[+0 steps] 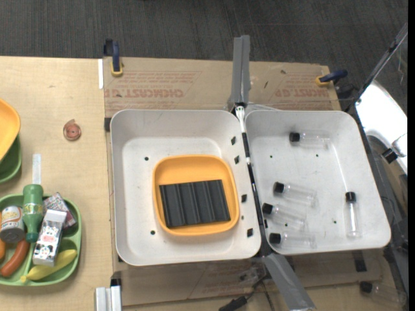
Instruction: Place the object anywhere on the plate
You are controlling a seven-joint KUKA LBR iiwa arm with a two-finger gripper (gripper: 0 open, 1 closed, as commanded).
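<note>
An orange square plate lies in the middle of the left white bin. A dark grey ribbed rectangular block rests flat on the plate and covers most of its floor. Several clear vials with black caps lie in the right white bin: one vial near the back, a cluster of vials at the front left, and one vial at the right. A pale part of the arm stands beyond the right bin's right rim, outside both bins.
A green tray with toy food and a small bottle sits at the far left on the wooden table, with a yellow bowl behind it. Clamps hold the cardboard sheet under the bins. A grey post rises between the bins.
</note>
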